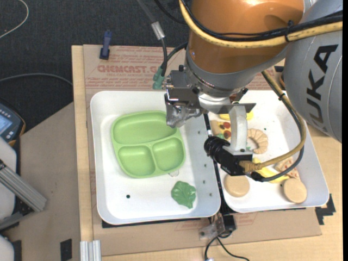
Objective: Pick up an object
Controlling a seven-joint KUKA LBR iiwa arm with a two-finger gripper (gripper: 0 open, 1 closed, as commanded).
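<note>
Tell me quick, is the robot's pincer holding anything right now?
Pincer: cannot be told if it is open or closed. It is down at the far right rim of the green tray.

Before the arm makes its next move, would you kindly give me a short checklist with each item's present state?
1. The claw is over the left bin: ok, at the upper right rim of the green tray.
2. The green tray lies flat inside the left bin: ok.
3. The green leafy piece is apart from the tray: ok, near the bin's front.
4. The claw holds something: cannot tell.
5. The right bin is fully in sight: not ok, the arm covers part; a tan disc shows at its front.
</note>
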